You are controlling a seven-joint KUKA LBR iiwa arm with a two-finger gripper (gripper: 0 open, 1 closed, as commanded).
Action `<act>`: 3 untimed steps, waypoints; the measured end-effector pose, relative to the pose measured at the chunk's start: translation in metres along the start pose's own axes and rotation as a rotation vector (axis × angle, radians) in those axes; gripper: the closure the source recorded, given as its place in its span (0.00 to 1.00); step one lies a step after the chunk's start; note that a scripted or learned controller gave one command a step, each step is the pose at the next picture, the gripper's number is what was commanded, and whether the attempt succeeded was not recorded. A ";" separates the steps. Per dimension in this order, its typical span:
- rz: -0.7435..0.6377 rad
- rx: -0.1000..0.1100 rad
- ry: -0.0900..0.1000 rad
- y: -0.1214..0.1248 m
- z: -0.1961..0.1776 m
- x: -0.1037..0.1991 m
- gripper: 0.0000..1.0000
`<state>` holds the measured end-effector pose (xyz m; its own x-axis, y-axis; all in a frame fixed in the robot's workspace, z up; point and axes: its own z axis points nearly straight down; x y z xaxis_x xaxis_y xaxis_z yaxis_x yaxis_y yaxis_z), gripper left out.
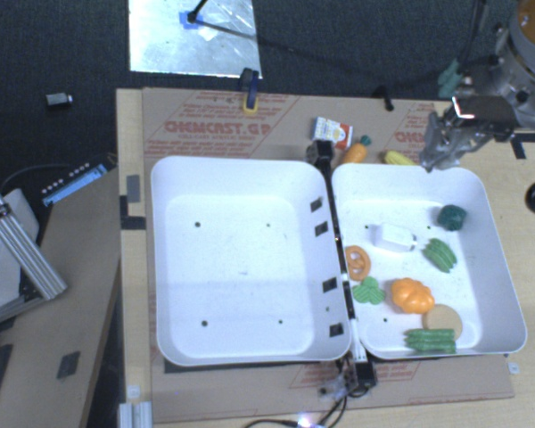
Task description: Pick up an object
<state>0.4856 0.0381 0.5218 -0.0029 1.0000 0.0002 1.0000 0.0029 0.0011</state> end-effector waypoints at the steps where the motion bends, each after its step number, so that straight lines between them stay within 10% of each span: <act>1: -0.001 -0.002 0.001 0.001 0.005 0.010 1.00; 3: -0.001 -0.002 0.001 0.001 0.003 0.029 1.00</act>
<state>0.4865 0.0672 0.5184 -0.0037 1.0000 0.0009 1.0000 0.0037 0.0028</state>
